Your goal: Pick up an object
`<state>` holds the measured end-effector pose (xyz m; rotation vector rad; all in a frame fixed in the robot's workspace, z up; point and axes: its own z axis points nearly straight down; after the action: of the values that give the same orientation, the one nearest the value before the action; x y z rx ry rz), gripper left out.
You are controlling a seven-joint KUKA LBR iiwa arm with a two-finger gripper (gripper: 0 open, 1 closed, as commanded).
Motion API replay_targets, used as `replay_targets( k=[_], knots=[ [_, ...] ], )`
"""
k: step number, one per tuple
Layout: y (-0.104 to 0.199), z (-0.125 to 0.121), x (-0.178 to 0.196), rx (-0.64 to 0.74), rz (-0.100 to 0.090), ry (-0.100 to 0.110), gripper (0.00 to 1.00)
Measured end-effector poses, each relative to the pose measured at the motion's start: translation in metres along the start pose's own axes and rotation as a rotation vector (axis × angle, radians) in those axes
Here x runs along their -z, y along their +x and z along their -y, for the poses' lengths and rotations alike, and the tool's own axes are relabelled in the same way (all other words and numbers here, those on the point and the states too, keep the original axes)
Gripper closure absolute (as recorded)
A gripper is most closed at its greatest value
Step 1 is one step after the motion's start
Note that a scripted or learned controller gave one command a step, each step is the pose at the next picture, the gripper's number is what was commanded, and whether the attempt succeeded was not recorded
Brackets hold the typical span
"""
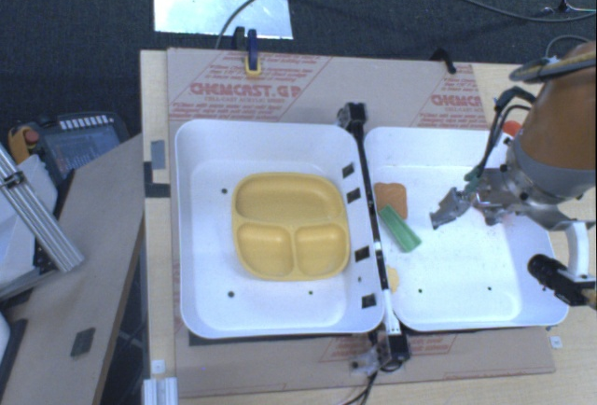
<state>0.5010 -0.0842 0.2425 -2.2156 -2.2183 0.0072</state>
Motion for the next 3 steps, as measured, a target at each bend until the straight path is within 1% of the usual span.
replay_targets(
  k=[1, 2, 3],
  knots=[
    [0.000, -0.002, 0.004, 0.002, 0.001, -0.010, 0.00],
    [0.006, -0.003, -0.057, 0.000, 0.000, -0.003, 0.00],
    [0.000, -0.011, -0.113, -0.001, 0.000, -0.004, 0.00]
  ],
)
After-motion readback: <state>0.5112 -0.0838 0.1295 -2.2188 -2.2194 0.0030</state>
